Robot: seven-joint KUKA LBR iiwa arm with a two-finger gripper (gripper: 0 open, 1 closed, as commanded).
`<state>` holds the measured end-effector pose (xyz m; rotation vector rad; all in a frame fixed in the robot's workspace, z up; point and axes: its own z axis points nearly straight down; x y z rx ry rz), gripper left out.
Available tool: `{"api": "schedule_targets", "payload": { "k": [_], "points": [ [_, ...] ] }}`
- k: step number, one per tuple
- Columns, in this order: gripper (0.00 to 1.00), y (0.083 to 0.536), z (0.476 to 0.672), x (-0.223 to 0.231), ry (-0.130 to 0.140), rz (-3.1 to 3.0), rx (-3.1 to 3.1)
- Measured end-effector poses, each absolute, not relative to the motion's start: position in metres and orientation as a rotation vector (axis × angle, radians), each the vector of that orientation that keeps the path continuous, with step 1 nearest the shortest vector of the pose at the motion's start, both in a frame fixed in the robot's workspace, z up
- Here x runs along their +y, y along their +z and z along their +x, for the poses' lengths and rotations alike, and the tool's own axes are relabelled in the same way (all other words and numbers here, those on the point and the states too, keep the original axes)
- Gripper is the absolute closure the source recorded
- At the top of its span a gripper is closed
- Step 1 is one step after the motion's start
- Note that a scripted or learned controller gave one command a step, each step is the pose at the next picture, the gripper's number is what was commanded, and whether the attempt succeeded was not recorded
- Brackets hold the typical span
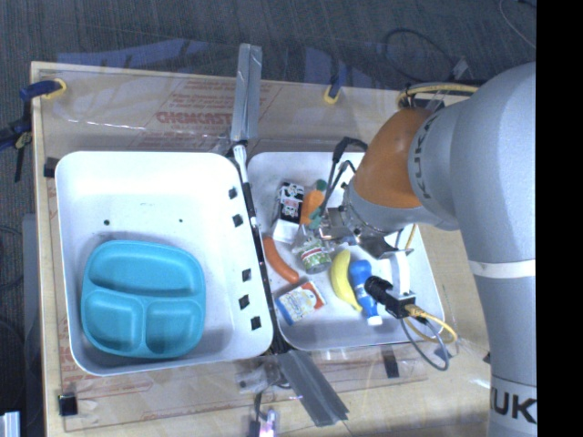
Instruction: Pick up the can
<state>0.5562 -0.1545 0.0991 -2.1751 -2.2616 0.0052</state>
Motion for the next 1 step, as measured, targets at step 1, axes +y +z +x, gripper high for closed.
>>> {"api": "schedule_targets", "payload": {
  "k": [1],
  "points": [
    [1.00, 0.2277, 0.5916, -0.1274, 0.002, -2.267, -2.173]
  ]
}}
